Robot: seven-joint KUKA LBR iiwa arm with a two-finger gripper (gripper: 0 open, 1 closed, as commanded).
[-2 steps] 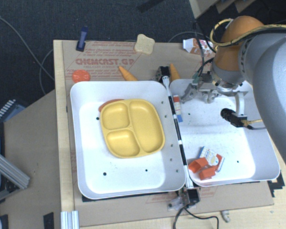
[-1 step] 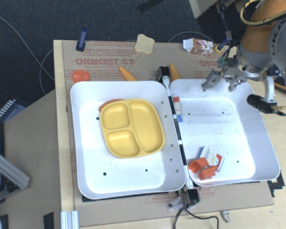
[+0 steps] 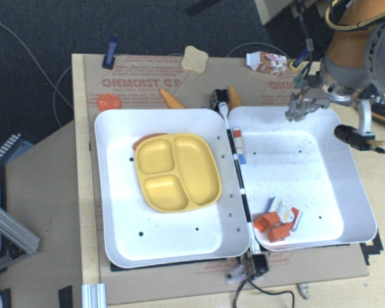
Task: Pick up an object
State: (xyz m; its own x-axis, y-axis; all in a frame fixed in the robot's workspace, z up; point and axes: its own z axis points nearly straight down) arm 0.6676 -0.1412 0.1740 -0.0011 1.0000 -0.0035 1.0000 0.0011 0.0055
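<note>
Orange blocks (image 3: 273, 227) in right bin (image 3: 346, 172)

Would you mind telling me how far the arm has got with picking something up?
Nothing looks picked yet. The gripper sits at the far edge of the right bin, apart from the small orange blocks and packet lying in its near corner. The yellow divided plate rests in the left bin. Reaching and grasping remain.

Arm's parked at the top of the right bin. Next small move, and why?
Probably translate the end effector toward the near-left corner of the right shallow white bin, staying high. It hangs over that bin's far edge with nothing under it, while the cluster of small orange blocks and a white card lies in that near corner. The yellow three-compartment plastic plate in the left bin looks harder to grasp.
</note>
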